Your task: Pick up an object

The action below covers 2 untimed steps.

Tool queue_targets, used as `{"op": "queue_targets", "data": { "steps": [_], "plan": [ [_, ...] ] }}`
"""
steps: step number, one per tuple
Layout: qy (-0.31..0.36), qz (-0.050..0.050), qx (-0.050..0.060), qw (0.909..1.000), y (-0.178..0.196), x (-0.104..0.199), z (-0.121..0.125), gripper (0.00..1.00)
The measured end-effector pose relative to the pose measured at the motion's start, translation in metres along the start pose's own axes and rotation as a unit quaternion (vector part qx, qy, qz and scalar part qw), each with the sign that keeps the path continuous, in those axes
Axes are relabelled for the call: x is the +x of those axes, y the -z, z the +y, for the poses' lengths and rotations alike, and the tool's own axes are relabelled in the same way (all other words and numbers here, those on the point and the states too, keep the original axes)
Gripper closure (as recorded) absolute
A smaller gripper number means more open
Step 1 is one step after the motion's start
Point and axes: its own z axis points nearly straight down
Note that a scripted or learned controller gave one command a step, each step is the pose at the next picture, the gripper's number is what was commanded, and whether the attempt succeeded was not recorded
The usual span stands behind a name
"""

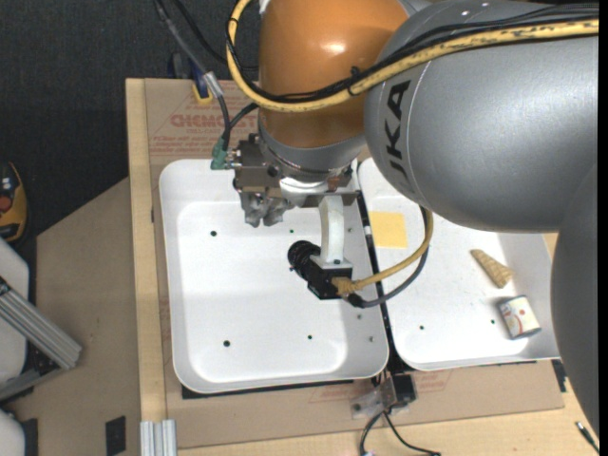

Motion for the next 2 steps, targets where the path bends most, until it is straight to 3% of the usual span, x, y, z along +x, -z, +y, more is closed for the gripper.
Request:
{"op": "queue_targets", "data": {
  "steps": [1,2],
  "plan": [
    [0.002,0.002,-0.004,1.0,0.026,0.001,-0.038,1.0],
    [0.002,0.003,-0.007,1.0,0.04,0.001,-0.049,1.0]
  ]
}}
